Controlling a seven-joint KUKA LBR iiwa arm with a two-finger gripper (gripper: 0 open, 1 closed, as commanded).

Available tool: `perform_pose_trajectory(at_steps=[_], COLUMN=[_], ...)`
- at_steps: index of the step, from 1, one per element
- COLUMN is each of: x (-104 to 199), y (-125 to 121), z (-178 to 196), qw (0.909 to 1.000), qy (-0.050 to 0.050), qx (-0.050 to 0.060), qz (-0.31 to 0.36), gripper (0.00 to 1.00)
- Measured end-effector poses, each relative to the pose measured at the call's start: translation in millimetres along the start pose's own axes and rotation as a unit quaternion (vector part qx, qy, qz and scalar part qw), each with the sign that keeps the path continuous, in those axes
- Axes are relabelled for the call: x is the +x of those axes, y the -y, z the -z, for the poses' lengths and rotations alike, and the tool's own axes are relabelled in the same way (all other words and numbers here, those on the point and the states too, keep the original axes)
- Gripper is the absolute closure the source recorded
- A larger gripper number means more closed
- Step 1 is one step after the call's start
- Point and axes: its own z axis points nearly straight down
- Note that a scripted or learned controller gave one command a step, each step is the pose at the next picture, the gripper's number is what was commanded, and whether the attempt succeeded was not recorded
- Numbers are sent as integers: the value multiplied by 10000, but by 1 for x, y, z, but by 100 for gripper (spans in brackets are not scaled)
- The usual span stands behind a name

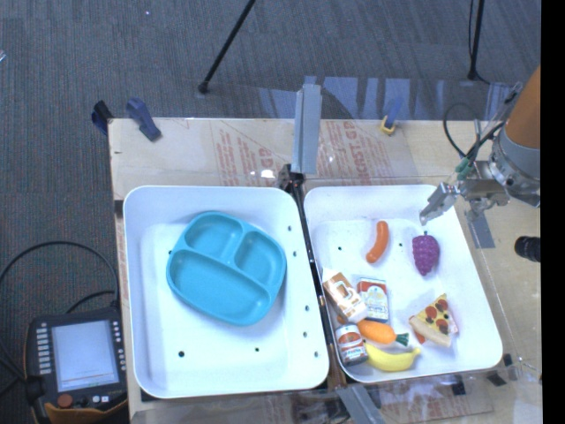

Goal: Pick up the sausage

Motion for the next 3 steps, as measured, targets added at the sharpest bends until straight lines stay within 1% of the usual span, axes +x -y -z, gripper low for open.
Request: perform_pose_trajectory(at_steps=[1, 2, 3], x=[60, 63, 64], y=[-27, -43, 5], z=[-133, -152, -151], qw=[9998, 9999, 9970], qy=[-1, 2, 2], qx=[7, -7, -9], qz=[189, 148, 770], gripper=[0, 0, 0])
